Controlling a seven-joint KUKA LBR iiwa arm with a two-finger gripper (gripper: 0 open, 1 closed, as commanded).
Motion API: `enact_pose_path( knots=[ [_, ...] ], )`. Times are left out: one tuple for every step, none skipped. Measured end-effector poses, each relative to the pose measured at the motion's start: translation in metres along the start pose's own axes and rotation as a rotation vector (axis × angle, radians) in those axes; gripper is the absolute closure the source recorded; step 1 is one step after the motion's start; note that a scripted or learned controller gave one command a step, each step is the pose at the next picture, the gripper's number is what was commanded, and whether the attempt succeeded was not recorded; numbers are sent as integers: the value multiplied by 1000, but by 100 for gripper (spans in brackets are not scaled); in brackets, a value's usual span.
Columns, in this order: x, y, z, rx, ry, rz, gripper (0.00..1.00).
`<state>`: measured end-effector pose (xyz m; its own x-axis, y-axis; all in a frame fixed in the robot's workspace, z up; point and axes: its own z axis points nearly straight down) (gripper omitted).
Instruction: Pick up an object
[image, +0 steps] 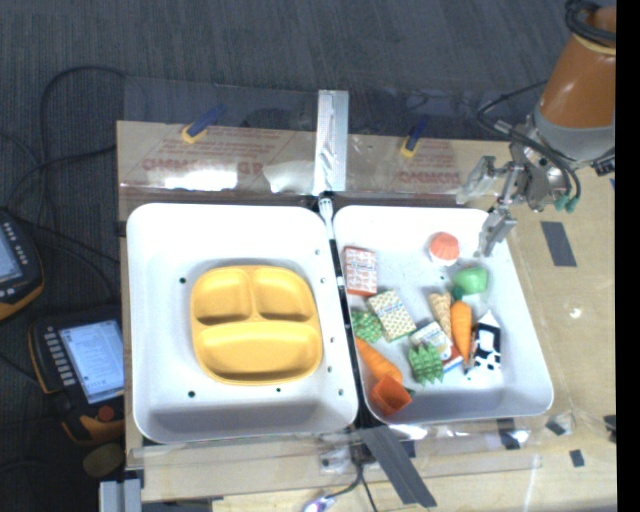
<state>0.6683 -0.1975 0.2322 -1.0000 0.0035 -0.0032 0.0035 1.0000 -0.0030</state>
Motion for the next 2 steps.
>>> enact_pose_path(
  knots=[
    [54,0,137,-2,0,117,0],
    [126,5,142,2,-6,164,0]
  ],
)
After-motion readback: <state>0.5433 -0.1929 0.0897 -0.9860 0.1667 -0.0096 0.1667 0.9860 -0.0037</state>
